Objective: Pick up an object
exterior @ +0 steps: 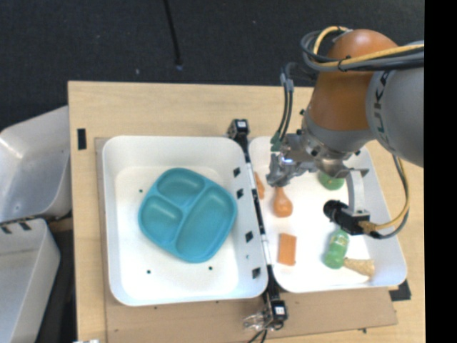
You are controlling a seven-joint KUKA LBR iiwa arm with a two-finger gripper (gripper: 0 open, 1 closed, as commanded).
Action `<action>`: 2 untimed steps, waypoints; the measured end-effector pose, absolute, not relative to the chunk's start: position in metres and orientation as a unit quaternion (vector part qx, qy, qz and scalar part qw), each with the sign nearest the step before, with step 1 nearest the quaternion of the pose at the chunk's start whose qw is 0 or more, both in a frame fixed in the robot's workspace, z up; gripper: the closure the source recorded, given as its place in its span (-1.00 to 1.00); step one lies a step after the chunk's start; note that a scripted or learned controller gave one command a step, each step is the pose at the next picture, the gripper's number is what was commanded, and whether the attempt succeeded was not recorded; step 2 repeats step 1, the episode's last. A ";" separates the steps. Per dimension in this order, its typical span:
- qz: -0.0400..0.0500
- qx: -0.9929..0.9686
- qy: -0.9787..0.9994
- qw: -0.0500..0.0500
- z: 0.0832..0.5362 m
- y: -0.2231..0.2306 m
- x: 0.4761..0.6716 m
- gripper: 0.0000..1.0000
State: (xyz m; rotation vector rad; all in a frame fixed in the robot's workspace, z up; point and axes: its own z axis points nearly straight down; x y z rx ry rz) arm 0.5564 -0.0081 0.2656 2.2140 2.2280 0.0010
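My gripper (280, 174) hangs over the back left part of the right bin (314, 281), under the orange wrist. Just in front of it lies a small orange pear-shaped object (283, 205), close to the gripper's tip; whether they touch I cannot tell. Further forward lies an orange block (286, 249). A green bottle (335, 250) and a tan cone (360, 266) rest near the bin's front right. A green round piece (331, 183) shows partly from under the wrist. A thin orange strip (259, 186) lies by the bin's left wall.
The left bin (114, 191) holds a blue divided plate (187, 214) in its middle. A black clip row (250, 213) runs along the wall between the two bins. Grey casings (32, 170) stand off the bench at the left.
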 end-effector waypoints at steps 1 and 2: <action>0.000 0.705 0.709 -0.001 0.243 0.043 0.548 1.00; 0.000 0.705 0.709 -0.001 0.243 0.043 0.548 1.00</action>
